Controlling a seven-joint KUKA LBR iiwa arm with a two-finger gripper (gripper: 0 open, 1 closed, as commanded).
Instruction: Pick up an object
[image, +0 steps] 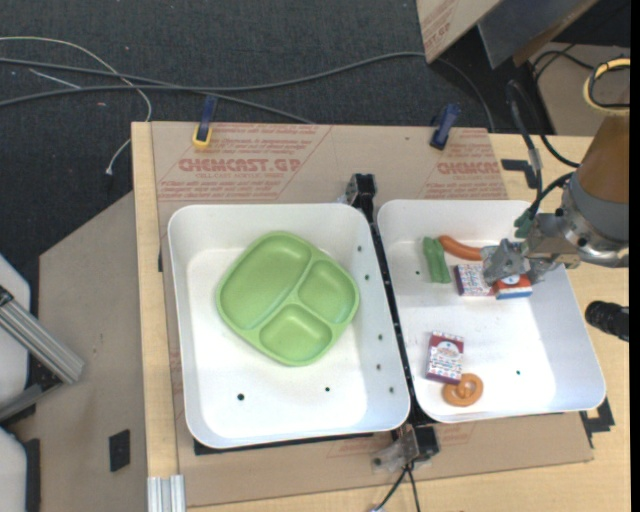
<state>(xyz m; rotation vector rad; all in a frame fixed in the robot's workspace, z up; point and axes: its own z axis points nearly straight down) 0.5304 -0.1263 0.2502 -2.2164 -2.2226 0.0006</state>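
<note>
My gripper (507, 266) hangs low over the upper part of the right bin (560, 395), reaching in from the right. Directly below it lies a small red, white and blue box (514, 289), partly hidden by the gripper. Just left of that is a small purple and white box (468, 280). A green stick (435, 259) and an orange carrot-like piece (460, 245) lie further left. Toward the bin's front sit a maroon box (444, 358) and an orange ring (463, 389).
The left bin (190, 300) holds a green divided plate (288, 297). A black divider clamp (361, 189) stands between the bins at the back. Blue clips (445, 124) pin the cardboard under the bins.
</note>
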